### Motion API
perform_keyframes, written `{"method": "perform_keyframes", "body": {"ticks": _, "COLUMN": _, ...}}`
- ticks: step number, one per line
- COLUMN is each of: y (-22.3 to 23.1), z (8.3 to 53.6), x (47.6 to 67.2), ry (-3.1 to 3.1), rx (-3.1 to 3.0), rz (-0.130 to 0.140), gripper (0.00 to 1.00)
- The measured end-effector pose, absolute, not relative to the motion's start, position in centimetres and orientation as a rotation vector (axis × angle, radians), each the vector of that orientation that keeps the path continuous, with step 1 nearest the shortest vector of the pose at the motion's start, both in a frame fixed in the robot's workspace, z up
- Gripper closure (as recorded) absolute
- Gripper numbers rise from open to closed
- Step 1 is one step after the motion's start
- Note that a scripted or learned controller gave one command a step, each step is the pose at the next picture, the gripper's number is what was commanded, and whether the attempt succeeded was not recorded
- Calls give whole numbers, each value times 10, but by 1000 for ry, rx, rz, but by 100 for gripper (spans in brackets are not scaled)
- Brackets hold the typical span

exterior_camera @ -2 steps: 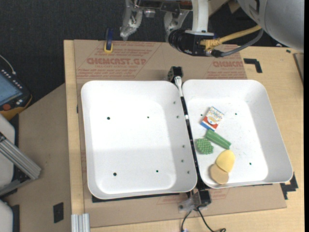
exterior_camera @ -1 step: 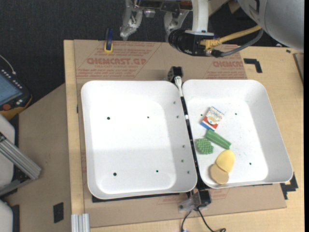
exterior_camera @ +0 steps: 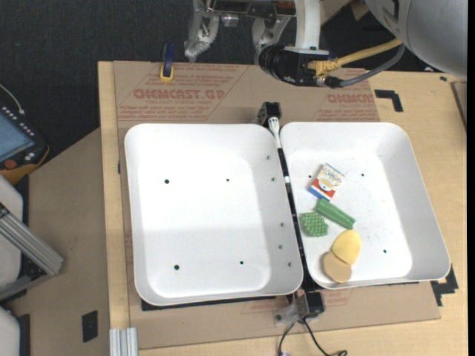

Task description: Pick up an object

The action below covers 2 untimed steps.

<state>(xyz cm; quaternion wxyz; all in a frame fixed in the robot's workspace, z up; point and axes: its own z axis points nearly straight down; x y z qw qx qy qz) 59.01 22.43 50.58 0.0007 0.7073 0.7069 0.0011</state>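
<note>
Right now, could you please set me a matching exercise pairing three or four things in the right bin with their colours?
Things:
1. carton
2. stick
3. round piece
4. flat disc

Colours:
A. tan
B. yellow
C. white, with orange and blue
D. green

Pairs: 1-C, 2-D, 3-B, 4-A
</note>
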Motion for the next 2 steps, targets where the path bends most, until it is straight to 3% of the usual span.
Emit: {"method": "perform_keyframes", "body": {"ticks": 2, "y": 224, "z": 506, "x": 590, "ry": 2220, "rx": 2221, "rz": 4, "gripper": 0}}
